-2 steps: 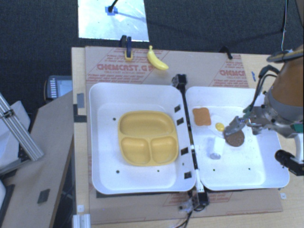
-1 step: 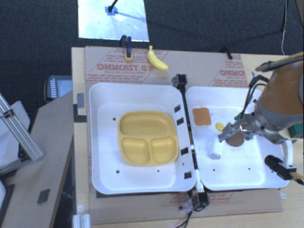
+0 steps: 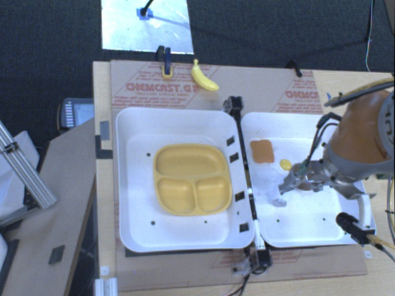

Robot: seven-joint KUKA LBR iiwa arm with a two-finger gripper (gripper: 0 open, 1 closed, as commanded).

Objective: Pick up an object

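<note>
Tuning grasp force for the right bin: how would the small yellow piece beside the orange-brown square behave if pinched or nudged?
The small yellow piece looks rounded, so it probably rolls or skids on the smooth white bin. It seems tiny and likely light, easily knocked aside by the gripper.

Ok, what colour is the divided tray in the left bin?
Yellow: the tray is plain pale yellow, seen clearly in the camera view.

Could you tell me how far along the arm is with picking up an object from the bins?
Done: the gripper is down in the right bin, close to the small yellow piece and the brown flat square. In hand: nothing visibly between its fingers. Left: grasping and lifting an object. The yellow divided tray lies in the left bin; the banana lies outside on the board.
</note>
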